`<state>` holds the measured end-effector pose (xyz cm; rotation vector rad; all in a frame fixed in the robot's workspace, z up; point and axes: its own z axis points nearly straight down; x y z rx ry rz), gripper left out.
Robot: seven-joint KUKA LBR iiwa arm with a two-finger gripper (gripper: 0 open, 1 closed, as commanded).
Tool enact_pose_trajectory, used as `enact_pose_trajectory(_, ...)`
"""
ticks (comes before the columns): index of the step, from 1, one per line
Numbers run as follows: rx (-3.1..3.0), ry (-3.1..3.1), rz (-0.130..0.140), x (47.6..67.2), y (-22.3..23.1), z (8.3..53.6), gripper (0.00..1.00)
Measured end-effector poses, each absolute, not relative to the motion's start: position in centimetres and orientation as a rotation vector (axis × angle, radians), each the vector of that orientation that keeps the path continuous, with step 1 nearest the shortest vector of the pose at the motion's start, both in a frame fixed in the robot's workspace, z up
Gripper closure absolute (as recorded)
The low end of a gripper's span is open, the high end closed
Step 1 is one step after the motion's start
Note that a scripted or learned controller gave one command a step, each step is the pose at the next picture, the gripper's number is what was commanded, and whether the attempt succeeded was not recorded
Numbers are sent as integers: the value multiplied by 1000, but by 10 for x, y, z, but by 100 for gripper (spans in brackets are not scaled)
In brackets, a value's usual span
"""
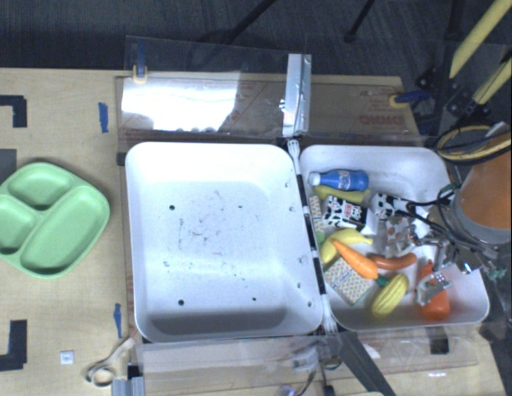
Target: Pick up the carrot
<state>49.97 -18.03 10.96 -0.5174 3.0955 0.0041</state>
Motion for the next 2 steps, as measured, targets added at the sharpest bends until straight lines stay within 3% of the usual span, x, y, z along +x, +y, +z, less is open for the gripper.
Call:
enact_pose_trajectory(1, -375, 3116, 4, 501, -223, 190, 0)
enact_pose_trajectory(2, -546, 3079, -12, 501, -226, 120, 0)
